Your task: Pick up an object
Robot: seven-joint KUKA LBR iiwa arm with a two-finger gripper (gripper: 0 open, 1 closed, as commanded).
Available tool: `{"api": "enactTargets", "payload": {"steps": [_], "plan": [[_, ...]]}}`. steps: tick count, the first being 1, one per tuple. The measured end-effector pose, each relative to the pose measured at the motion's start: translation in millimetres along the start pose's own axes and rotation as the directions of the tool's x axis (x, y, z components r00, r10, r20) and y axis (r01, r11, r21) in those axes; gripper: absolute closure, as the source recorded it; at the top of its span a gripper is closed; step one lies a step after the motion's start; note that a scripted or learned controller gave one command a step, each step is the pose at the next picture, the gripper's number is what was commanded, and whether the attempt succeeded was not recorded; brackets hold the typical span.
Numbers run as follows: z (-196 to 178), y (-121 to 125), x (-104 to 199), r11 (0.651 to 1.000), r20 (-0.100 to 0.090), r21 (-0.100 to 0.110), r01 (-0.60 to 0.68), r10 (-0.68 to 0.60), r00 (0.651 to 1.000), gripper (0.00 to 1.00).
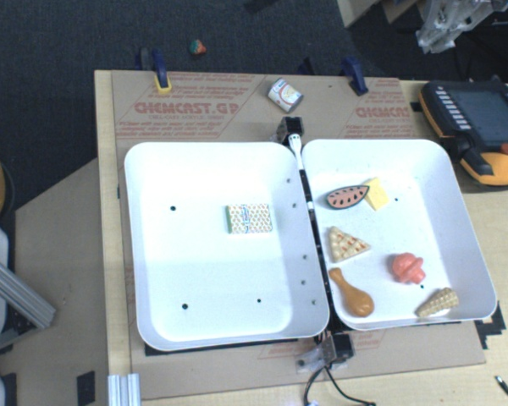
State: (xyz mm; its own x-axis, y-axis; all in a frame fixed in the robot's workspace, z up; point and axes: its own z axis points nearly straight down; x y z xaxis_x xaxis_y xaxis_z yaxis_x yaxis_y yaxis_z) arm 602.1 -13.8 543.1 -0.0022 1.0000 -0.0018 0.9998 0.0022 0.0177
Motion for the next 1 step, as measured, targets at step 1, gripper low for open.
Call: {"api": "enactTargets", "payload": {"steps": [1], "plan": [[107.1,-78.4,17.4,0.999,-0.003,0.032,-0.001,0.001,1.000,1.00]]}}
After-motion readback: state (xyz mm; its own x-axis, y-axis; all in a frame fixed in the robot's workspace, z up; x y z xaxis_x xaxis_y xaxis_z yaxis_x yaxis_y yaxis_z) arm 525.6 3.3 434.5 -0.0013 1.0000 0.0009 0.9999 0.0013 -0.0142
